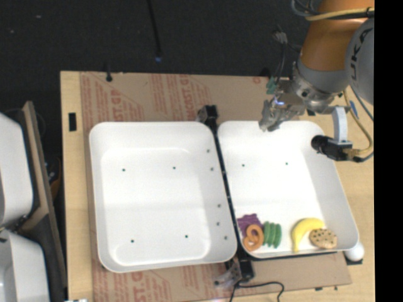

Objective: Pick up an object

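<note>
Hovering over the right bin's far edge, the gripper, fingers' spacing indiscernible, stands well apart from the banana, cookie, green piece, and orange ring along its near wall.

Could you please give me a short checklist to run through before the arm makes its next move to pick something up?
1. Objects in the right bin: ok, banana, cookie, green piece, orange ring, purple piece along its near edge.
2. Gripper over the objects: not ok, it is at the far rim.
3. Targets separated: not ok, cookie touches banana; ring overlaps purple piece.
4. Finger state: cannot tell.
5. Object held: not ok.
</note>
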`<control>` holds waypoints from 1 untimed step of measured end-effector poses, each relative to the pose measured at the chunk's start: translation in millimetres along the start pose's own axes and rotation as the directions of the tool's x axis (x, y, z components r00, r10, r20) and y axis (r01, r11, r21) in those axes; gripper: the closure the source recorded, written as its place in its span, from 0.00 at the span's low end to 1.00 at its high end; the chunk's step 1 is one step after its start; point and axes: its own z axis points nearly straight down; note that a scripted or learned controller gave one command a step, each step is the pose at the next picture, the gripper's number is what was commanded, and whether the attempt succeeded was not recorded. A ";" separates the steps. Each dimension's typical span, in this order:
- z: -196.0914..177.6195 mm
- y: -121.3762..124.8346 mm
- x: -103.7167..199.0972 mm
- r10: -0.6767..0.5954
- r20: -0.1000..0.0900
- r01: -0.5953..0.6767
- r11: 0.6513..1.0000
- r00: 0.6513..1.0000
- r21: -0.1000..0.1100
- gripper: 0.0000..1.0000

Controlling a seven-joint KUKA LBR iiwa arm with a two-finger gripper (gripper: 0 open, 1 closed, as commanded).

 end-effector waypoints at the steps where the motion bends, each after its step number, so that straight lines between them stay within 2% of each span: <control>1: 0.1 -24.7 50.8 -0.001 0.000 0.001 1.000 1.000 -0.001 1.00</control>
